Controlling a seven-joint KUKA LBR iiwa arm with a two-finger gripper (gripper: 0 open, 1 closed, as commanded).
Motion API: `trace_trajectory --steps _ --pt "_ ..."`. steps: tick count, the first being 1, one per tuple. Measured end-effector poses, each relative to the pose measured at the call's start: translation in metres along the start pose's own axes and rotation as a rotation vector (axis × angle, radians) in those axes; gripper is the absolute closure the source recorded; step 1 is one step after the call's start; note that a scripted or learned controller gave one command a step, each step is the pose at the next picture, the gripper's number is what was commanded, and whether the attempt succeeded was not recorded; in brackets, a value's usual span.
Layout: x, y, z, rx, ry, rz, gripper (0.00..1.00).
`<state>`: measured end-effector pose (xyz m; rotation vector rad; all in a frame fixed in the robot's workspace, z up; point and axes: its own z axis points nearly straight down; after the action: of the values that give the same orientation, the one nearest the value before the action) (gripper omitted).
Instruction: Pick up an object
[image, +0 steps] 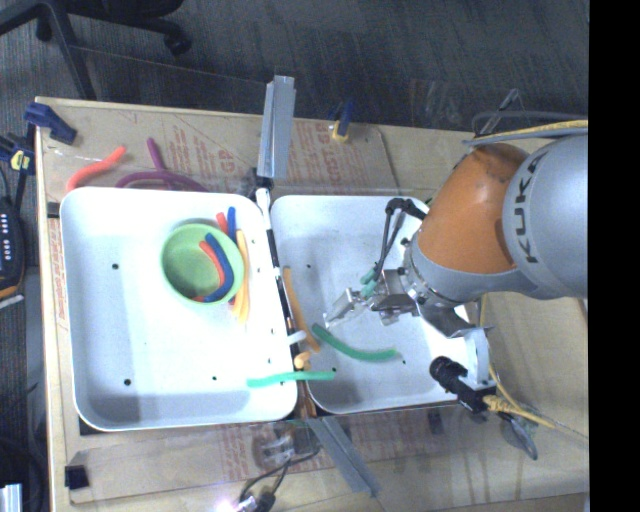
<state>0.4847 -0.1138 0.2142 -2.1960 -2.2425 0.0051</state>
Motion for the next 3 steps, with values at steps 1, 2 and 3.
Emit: trace_trajectory --steps 1,2,3 --pt "-0.071 -0.010 0.100 0.000 0.002 -0.173 0.00" --pt "-0.071 -0.009 0.090 0.001 0.001 -0.181 1.00" --pt "-0.026 0.013 -0.018 -0.004 0.000 -0.136 1.00"
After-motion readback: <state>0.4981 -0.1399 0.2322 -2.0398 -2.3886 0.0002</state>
